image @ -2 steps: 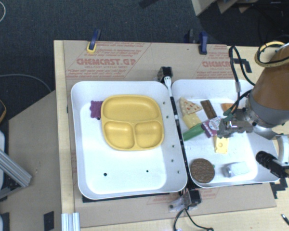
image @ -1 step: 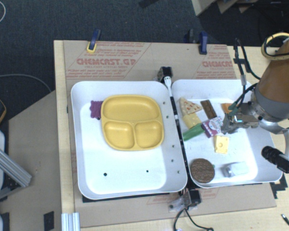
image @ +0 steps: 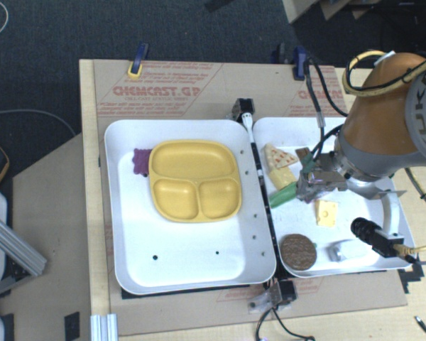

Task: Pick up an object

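Near rim of right bin point(image: 355, 215): brown round disc point(image: 298, 251), flat, rough-speckled. Just beside it, small pale grey piece point(image: 339, 249). Further in: yellow squarish block point(image: 326, 213), matte. Gripper point(image: 311, 185) low over bin's middle, pointing down, at right end of green stick point(image: 282, 195), smooth, lying aslant near bin's left wall. Open or clenched: cannot tell. Arm point(image: 387, 105) reaches in from right, bent over bin. Beyond: pale wedge point(image: 279, 157), red-spotted. Left bin point(image: 192, 254): glossy yellow three-part plate point(image: 195, 180), purple lump point(image: 140, 161) at its left edge.
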